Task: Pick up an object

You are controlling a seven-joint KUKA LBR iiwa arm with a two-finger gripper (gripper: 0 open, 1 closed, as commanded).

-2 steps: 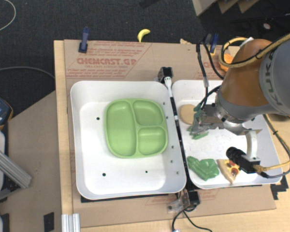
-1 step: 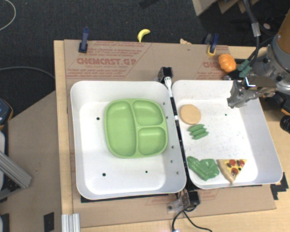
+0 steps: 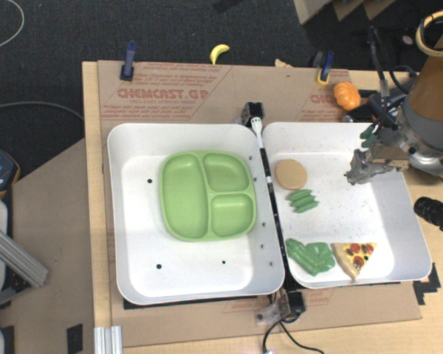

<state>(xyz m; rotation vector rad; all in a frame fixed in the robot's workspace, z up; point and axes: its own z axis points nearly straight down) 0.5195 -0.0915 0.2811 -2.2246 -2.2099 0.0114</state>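
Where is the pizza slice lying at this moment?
The pizza slice lies in the right bin, near its front right corner, just right of the leafy green piece and well below the gripper.

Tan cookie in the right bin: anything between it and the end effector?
Nothing visible. The end effector sits over the right bin's bare floor, and the stretch from it to the tan cookie is open. The green bean pods lie below that line, the pizza slice and lettuce nearer the front wall.
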